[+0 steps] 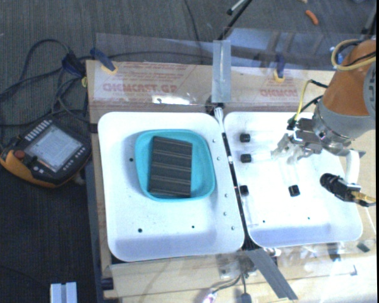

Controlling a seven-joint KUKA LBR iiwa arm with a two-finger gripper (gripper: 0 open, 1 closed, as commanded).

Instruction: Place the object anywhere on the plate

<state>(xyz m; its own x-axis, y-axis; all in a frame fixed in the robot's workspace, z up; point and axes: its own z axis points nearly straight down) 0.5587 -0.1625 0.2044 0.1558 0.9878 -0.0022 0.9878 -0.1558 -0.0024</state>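
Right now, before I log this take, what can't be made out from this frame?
- Gripper: blurred and pale against the right bin; whether it carries anything can't be told.
- Arm: cut off by the right edge.
- Small dark pieces in the right bin: too small to identify.
- Dark ridged block on the blue plate: material unclear.

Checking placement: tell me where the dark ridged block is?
The dark ridged block lies on the blue plate in the left bin.
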